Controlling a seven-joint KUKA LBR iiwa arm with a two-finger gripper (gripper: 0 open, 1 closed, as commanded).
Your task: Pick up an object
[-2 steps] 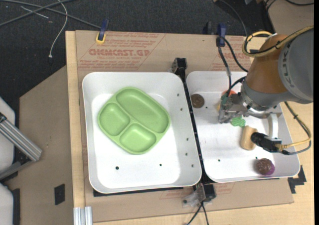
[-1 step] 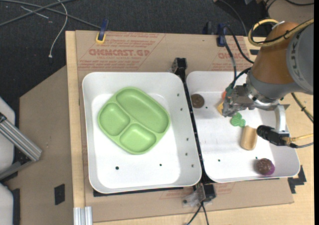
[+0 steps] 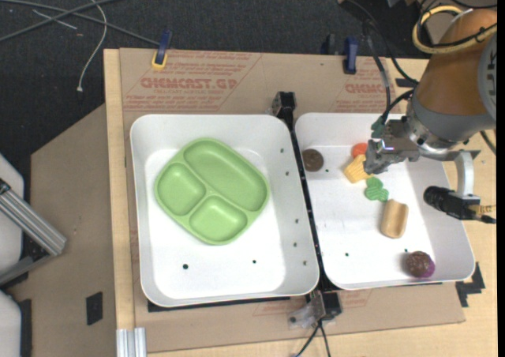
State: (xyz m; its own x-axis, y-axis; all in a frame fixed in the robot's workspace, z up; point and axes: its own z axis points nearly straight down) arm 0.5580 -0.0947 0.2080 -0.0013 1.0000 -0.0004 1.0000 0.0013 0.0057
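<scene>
The right bin (image 3: 442, 264) holds several small toy foods: a brown round piece (image 3: 313, 159), a yellow piece (image 3: 356, 168), an orange-red piece (image 3: 360, 149), a green piece (image 3: 374, 189), a tan cylinder (image 3: 394, 218) and a purple ball (image 3: 419, 264). My gripper (image 3: 377, 159) hangs over the upper part of that bin, right beside the yellow and orange-red pieces, partly covering them. Its tips are too dark and small to read.
The left bin (image 3: 158, 268) carries a green three-compartment plate (image 3: 211, 189). A black divider (image 3: 304, 189) runs between the bins. Cables lie on the dark floor at the top left. A black bracket (image 3: 454, 202) juts over the right bin's right edge.
</scene>
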